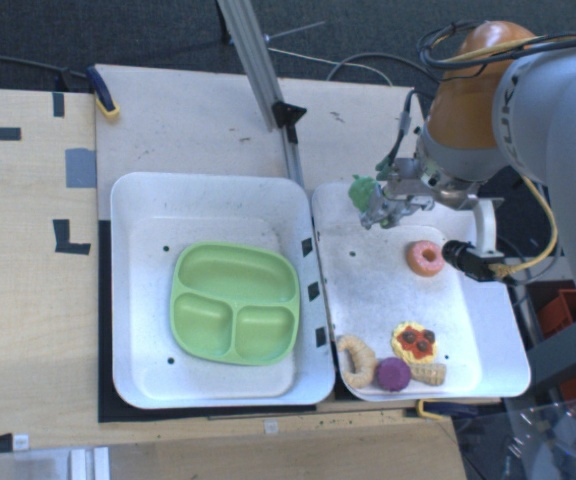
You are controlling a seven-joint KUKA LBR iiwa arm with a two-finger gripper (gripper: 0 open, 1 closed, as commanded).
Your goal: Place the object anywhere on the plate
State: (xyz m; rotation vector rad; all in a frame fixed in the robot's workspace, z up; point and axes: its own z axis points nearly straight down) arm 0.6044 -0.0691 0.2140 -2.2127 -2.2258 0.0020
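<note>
Green object point(361, 190) at right bin's far-left corner, touching pincer point(378, 215).

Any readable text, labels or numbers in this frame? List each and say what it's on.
Partial dark letters on the grey arm near the orange band: cut off and blurred, not readable.
No text on the green plate, white bins or toy food.

A green three-compartment plate point(235, 303) lies flat in the left bin point(138, 208), nothing on it.
</note>
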